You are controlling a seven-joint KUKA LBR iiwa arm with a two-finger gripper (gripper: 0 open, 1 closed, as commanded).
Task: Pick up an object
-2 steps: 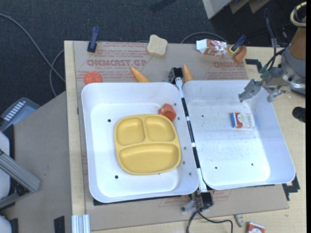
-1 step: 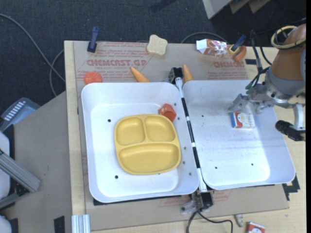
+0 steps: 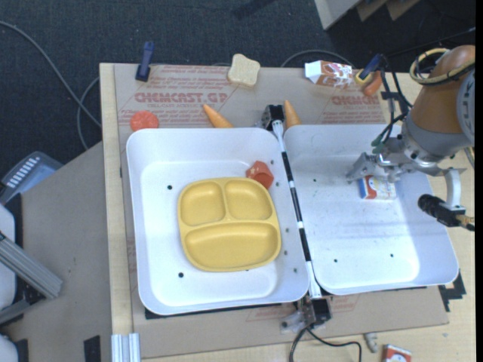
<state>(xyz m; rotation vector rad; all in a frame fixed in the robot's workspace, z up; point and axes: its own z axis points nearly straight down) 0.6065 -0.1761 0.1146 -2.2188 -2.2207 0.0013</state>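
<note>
gripper (image 3: 379, 173) low in right bin (image 3: 355, 270), directly above small red-white-blue carton (image 3: 369, 187); finger state cannot tell.

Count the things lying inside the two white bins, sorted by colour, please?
Yellow: 1, the divided tray
Orange-red: 1, the small piece by the tray
Red, white and blue: 1, the small carton under the gripper
Total: 3

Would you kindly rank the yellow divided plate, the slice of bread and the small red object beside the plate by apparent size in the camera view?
1. Yellow divided plate, by far the largest.
2. Slice of bread.
3. Small red object, slightly smaller than the bread; they look close, so this order is unsure.
</note>
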